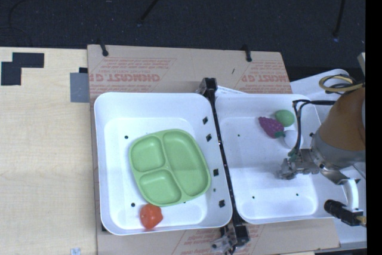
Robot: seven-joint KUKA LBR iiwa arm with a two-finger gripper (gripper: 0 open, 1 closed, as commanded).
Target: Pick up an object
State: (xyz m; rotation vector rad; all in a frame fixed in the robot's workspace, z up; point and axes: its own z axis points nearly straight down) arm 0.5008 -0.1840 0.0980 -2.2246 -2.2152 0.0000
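Pick not yet done, judging by layout. Two white bins side by side on bench: left bin (110, 128) w/ green divided plate (169, 167) lying flat mid-bin, three compartments, nothing in them; small red-orange item (150, 216) just off plate's near-left edge, close to bin's front wall, apart from plate or maybe just touching, hard to say. Right bin (262, 209) w/ purple lumpy item (271, 126), prob. toy grapes, and pale green roundish item (285, 117) touching or nearly touching it, both at far side of bin floor. Arm (346, 128) in from right, orange band over grey wrist, gripper (290, 169) low over right bin floor, mid-right. Nothing visible between gripper tips; open or closed, cannot tell, too small and dark at this res. Gripper well short of purple/green pair: near but apart, pair lying farther back and slightly left. No candidate object lifted; all four resting on bin floors. Left to do, as a guess: choose target (purple/green pair closest), shift over it, descend, close, lift clear. Risk: the two items so close that a grasp might nudge one or catch both.
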